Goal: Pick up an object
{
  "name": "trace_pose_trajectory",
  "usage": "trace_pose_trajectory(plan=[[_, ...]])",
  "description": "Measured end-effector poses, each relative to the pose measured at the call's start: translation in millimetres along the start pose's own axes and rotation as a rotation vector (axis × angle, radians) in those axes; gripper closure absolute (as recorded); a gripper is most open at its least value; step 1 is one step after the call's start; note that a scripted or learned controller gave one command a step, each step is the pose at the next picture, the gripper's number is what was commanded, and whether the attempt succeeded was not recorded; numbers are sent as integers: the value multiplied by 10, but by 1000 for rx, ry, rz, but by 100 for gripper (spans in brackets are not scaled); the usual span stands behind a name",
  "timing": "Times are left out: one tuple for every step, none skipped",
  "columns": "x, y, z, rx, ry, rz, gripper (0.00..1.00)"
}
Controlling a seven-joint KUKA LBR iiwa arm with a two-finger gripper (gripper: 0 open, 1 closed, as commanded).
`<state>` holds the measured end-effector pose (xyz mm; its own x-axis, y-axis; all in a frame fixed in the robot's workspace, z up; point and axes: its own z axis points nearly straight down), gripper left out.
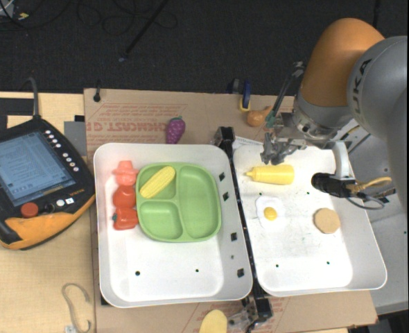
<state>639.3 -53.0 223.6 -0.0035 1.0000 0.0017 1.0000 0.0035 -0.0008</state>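
Two white bins are set side by side on the bench point(31, 276), and the yellow mustard bottle point(271, 175) in the right bin point(343, 272) is taken as landmark. The gripper point(276, 156) is seen just above the bottle's upper edge, near its nozzle end; whether its fingers are wide or narrow cannot be told, and nothing is seen held between them. The bottle lies on its side, nozzle towards the left bin point(163, 276).

The step in hand is judged to be the descent onto the bottle. It would be done well if the gripper were centred over the body rather than the thin nozzle, and closed across the short width, since a rounded plastic body may roll or slip aside.

Below the bottle a toy fried egg point(270, 213) is found, and below and to its right a tan disc point(326, 220). Left of it, in the other bin, a green divided plate point(190, 214) with a corn cob point(156, 180) and a red figure point(125, 196) are seen. Further left, a teach pendant point(31, 175) rests on the bench. Behind, dark cloth hangs.
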Motion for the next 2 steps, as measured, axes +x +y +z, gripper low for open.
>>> trace_pose_trajectory(plan=[[405,86,29,0,0,1,100],[293,-60,-6,2,-2,4,100]])
